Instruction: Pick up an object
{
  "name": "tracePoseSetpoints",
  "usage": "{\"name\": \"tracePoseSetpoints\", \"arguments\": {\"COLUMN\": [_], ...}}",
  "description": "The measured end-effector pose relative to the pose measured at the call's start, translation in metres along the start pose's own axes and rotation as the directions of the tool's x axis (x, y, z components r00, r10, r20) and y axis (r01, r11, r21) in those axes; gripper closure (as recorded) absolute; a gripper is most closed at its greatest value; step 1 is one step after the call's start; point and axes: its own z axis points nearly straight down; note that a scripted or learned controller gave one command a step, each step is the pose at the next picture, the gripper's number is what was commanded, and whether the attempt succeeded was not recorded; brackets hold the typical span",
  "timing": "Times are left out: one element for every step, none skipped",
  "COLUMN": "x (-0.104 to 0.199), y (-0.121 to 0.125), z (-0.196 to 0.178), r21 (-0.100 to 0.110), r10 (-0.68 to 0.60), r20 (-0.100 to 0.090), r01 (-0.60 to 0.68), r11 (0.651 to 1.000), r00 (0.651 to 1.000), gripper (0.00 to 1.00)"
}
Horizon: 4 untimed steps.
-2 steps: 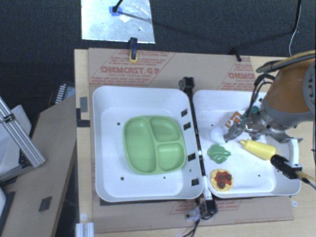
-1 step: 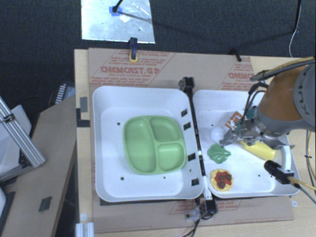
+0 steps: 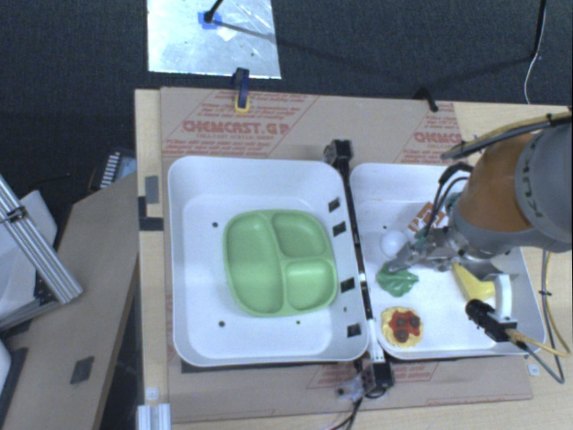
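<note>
My gripper [image 3: 405,258] reaches down into the right bin [image 3: 376,186], its tips just above a green leafy toy [image 3: 397,281]. A white egg-like ball [image 3: 392,241] lies right beside the fingers on the left. A yellow block [image 3: 472,284] sits to the right of the gripper, partly under the arm. A small pizza slice with red dots [image 3: 403,324] rests near the bin's front edge. An orange and white item [image 3: 422,218] shows behind the wrist.
The left bin [image 3: 192,240] holds a green divided plate [image 3: 276,262]. A black divider [image 3: 351,240] runs between the bins. The arm's orange band [image 3: 497,191] hangs over the right bin's far right. Cardboard [image 3: 295,124] lies beneath both bins.
</note>
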Motion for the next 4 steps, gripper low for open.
{"name": "tracePoseSetpoints", "arguments": {"x": [0.000, 0.005, 0.007, 0.008], "y": [0.002, 0.001, 0.008, 0.007], "z": [-0.013, -0.075, -0.137, -0.200], "r21": [-0.005, -0.002, -0.004, -0.005], "r10": [-0.001, -0.005, -0.006, -0.006], "r20": [0.002, 0.002, 0.003, 0.003], "r01": [0.001, 0.005, 0.006, 0.006], "r11": [1.000, 1.000, 1.000, 1.000], "r00": [1.000, 1.000, 1.000, 1.000], "gripper": [1.00, 1.00, 1.00, 1.00]}}
